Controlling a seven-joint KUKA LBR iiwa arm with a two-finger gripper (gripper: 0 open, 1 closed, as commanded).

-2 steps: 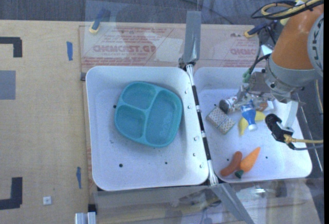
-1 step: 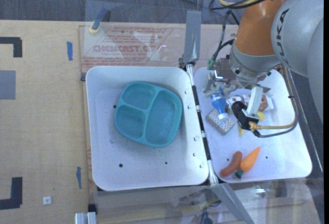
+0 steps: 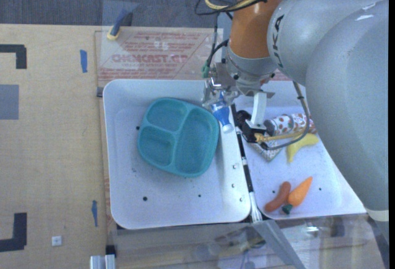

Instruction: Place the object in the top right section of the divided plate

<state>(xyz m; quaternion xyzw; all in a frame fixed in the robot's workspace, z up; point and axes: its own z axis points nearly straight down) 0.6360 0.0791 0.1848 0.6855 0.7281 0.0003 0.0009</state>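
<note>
pretty even bright overhead light, soft shadow under the teal divided plastic plate point(image 3: 179, 136), mild glare on the shallow white left bin point(image 3: 123, 101), overall a bit soft and grainy

A: Gripper point(image 3: 223, 115) fingertips masked by the wrist; their spacing cannot be judged. Blue item point(image 3: 221, 112) there too small to identify.

B: Noted. Right bin point(image 3: 321, 200) largely covered by the arm; yellow object point(image 3: 302, 145) partly hidden
</note>
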